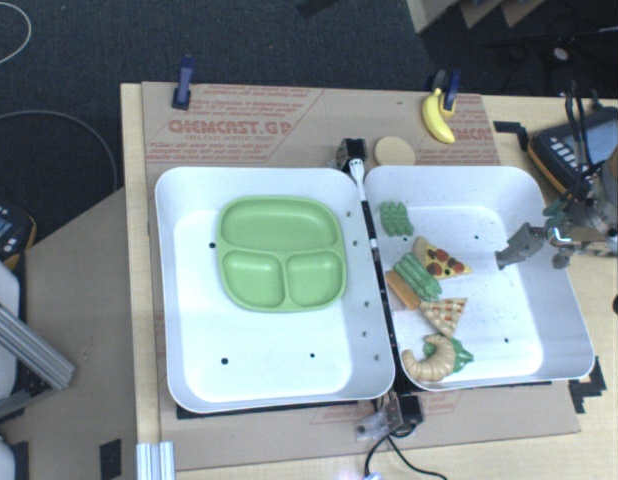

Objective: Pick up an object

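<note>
Gripper hangs at about three o'clock in the camera view, over the right-hand part of the right bin, its grey tip angled toward nine o'clock. How wide it stands I cannot tell; the end of it is too small and blurred, and nothing shows clamped in it.

Candidate things all lie in the right bin's left half, well apart from the gripper. A ridged green piece sits at the cluster's twelve o'clock. Below it a pizza slice with red dots lies nearest the gripper, just beside a second ridged green piece and an orange hot-dog-like piece, which touch each other. A waffle-patterned wedge follows toward six o'clock, and a tan croissant with a green leaf rests at the cluster's six o'clock, close to the bin's front wall.

Left bin carries a green divided plate at its twelve o'clock half. Behind the bins, on the cardboard-covered surface, a banana and a tan disc lie at roughly one o'clock.

As I judge it, the pick is not yet made: no object is raised or gripped. What is left is to travel toward nine o'clock over a chosen piece, descend, close and lift.
</note>
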`<state>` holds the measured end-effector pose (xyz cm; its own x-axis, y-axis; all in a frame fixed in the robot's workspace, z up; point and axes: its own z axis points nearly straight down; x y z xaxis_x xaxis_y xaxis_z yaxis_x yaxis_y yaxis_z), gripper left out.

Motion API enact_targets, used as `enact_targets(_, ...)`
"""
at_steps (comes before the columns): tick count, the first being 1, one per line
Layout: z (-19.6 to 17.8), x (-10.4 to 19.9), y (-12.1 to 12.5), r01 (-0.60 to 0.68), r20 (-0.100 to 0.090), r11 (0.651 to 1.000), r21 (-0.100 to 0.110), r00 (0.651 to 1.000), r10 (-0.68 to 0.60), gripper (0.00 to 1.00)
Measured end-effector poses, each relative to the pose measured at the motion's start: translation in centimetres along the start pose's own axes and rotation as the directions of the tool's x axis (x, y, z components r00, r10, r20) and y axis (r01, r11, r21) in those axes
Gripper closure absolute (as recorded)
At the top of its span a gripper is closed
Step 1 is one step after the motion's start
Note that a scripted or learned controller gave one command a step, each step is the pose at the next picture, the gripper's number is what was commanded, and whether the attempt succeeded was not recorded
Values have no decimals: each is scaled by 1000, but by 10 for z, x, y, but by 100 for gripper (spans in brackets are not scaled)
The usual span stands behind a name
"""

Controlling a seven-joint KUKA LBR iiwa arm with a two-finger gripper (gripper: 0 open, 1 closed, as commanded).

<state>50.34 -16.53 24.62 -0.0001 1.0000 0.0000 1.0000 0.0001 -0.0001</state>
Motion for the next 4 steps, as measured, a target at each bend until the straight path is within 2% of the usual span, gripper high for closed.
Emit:
enact_targets(1, -60, 111, -23, 13, -3, 1000, -7, 1000, -13, 0)
enact_targets(2, -68, 104, -23, 1, 1, 1000, -4, 1000, -1, 100)
enact_targets(3, 18, 154, -26, 4, -3, 1000, 11, 1000, -4, 100)
enact_targets(4, 57, 209, -26, 5, -3, 1000, 8, 1000, -5, 100)
